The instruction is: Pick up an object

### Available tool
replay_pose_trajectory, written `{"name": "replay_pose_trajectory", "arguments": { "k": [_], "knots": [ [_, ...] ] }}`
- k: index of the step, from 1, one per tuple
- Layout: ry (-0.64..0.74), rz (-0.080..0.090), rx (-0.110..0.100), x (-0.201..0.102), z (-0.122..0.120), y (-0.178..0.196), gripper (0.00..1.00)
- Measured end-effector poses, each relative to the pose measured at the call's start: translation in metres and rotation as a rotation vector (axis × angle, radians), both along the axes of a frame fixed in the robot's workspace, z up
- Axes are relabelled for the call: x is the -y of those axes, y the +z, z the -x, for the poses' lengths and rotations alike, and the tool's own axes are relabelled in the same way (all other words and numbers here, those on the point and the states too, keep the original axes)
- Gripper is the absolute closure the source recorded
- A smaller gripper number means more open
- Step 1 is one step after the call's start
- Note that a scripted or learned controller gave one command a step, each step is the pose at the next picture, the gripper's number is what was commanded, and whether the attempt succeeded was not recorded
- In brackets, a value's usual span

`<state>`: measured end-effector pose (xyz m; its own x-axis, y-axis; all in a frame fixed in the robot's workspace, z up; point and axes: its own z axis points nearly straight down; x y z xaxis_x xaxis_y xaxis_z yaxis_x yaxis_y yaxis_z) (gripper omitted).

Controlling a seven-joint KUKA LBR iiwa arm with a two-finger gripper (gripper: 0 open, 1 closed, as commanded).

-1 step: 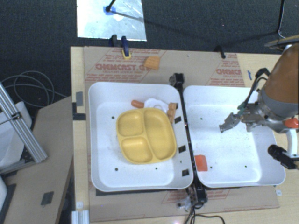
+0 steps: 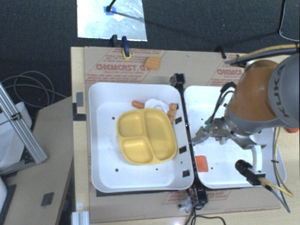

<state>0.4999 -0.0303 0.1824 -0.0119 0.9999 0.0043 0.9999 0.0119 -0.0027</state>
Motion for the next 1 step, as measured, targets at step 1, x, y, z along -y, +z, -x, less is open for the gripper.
{"name": "replay_pose_trajectory", "arguments": {
  "k": [1],
  "knots": [
    [-0.017, 0.007, 0.001, 0.0830, -0.0220, -0.0599, 0.00]
  ]
}}
